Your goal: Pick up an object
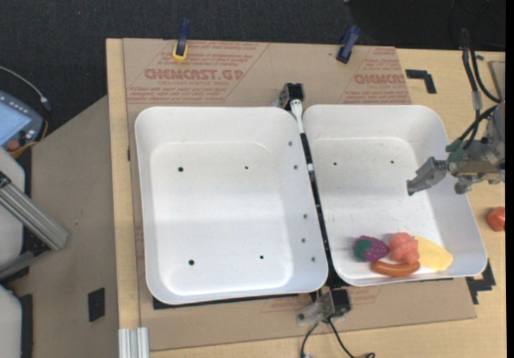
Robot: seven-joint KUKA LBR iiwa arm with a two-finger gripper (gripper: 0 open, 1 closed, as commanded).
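Several toy foods lie together in the right bin's (pixel 377 128) near right corner: a purple grape bunch (pixel 370 248), an orange-red lumpy piece (pixel 405 246), a yellow piece (pixel 434 255) and a red sausage-shaped piece (pixel 395 268). My gripper (pixel 439 184) hangs over the right side of this bin, above and apart from the pile. It is open, with one finger (pixel 421 179) pointing left and down, and nothing sits between the fingers.
The left bin (pixel 161 132) adjoins the right one along a black divider strip (pixel 309 180). Clamps (pixel 182 42) hold the cardboard base at the back. A small orange-red thing (pixel 496 219) lies outside the right bin's right wall. Cables hang at the far right.
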